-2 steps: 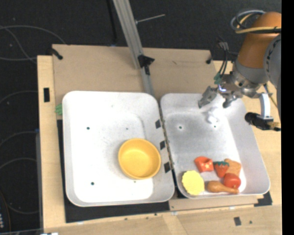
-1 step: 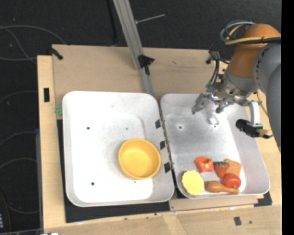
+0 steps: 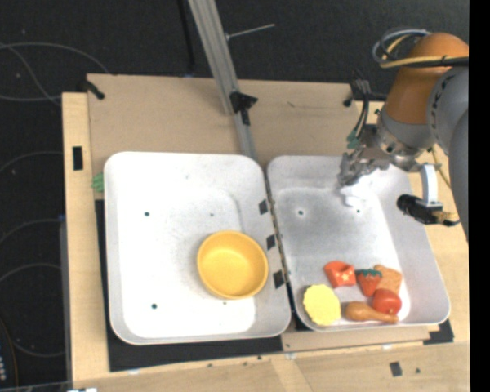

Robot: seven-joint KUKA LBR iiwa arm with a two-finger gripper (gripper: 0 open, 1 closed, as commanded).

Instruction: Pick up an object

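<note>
- My hand (image 3: 355, 172) sits over the far edge of the right bin (image 3: 327, 219), near the desk's far right corner; I cannot tell from here whether it is spread or pressed together, and I see nothing pinched in it.
- The pickable things lie bunched in the right bin's near corner, well apart from my hand: a yellow disc (image 3: 321, 304), a red piece (image 3: 339, 273), a red-and-orange lump (image 3: 381, 281), a round red piece (image 3: 386, 301) and a tan drumstick shape (image 3: 369, 311).
- I judge the step to be the approach. I would bring the hand toward the near edge and choose a piece at the rim of the cluster, since the pieces touch and could be nudged together.
- The yellow disc looks flat and smooth, hard to pinch from above; the drumstick is slim and tapered, a kinder target across its narrow width.
- The yellow bowl (image 3: 232, 264) sits alone in the left bin (image 3: 163, 219), toward the near side; it looks like glossy plastic with a thin rim, one I could take by the wall.
- Both bins are white, shallow and speckled.
</note>
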